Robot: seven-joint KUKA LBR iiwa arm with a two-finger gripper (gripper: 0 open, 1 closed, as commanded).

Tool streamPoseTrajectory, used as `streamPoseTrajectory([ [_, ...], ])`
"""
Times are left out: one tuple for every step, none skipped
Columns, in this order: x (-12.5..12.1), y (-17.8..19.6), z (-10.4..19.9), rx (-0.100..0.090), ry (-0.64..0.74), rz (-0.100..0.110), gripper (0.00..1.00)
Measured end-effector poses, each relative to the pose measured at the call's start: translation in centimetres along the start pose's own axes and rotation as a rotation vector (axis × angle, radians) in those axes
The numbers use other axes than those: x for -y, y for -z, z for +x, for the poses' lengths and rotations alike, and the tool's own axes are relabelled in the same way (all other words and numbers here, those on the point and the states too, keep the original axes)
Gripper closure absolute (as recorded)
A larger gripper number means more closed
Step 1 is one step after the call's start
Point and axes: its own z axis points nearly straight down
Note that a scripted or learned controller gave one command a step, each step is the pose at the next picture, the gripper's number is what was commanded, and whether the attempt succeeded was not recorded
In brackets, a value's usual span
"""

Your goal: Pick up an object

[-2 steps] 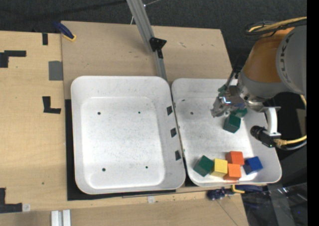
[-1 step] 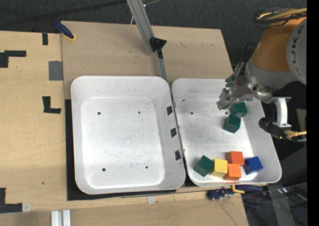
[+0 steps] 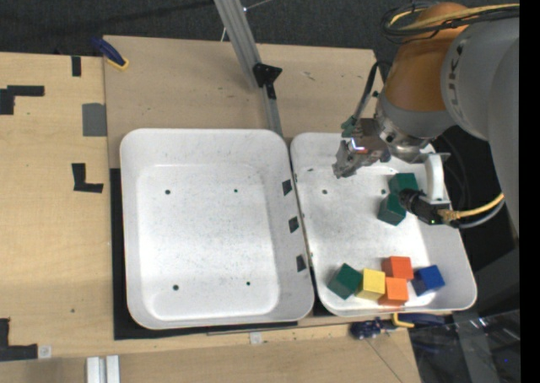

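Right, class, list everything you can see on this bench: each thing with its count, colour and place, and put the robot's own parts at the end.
Bins: 2, white, side by side on the bench; left bin, right bin.
Green blocks: 3, dark green; two by the right bin's right side, one in the near row.
Yellow block: 1, near row, right bin.
Orange blocks: 2, one behind the other, near row.
Blue block: 1, near right corner of the right bin.
Bench: 1, tan, with black tape marks.
Metal bar: 1, grey, slanting above the bins.
Arm: 1, grey and orange, from the right.
Claw: 1, over the right bin's far part.
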Motion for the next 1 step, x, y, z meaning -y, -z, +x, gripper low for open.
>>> streamPoseTrajectory([
  [-1.9,1.36,5.42,0.0,0.0,-0.002,1.0],
])
